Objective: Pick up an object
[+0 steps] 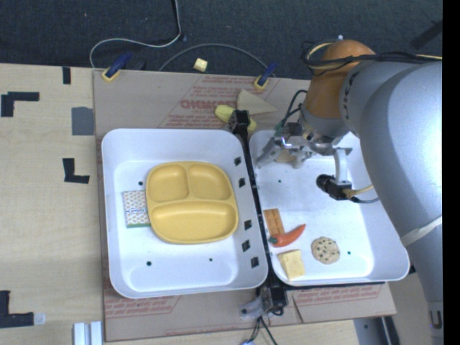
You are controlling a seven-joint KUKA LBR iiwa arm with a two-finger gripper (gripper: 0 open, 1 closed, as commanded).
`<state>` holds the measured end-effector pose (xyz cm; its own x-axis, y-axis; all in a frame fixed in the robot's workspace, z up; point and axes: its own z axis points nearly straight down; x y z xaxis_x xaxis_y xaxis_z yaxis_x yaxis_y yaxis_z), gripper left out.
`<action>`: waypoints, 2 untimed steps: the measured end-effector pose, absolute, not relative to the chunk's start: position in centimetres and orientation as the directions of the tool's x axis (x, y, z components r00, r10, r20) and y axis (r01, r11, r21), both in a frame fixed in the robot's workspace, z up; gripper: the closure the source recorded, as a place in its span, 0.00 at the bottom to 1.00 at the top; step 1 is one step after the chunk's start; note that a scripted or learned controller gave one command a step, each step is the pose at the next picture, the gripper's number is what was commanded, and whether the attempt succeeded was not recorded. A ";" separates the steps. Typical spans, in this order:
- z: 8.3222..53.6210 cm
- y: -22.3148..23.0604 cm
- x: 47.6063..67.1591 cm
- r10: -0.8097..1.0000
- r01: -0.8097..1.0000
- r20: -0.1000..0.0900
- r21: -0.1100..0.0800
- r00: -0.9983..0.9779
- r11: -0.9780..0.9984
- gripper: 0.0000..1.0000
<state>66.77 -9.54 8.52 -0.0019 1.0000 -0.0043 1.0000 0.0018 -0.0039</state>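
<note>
In the right bin (338, 218), several small things lie near the front: an orange cracker (272, 221), a red-orange pepper (290, 235), a round cookie (325, 249) and a pale yellow cheese block (292, 264). My gripper (286, 149) hangs over that bin's far left corner, close to the divider and well behind these things. Nothing shows between its tips. The left bin (180, 275) holds a yellow divided plate (192, 201) with a small patterned card (135, 208) at its left edge.
The grey arm covers the right side of the right bin. A yellow piece (224, 112) and a tan wedge (256, 103) lie on the cardboard behind the bins. A small yellow cube (200, 65) sits farther back.
</note>
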 end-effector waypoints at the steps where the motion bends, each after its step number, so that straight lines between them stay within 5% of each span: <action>1: 8.6 -13.5 66.8 1.000 1.000 0.003 -0.006 0.001 -0.001 0.00; 2: 8.5 -9.8 66.8 1.000 1.000 -0.002 -0.003 -0.002 0.002 0.00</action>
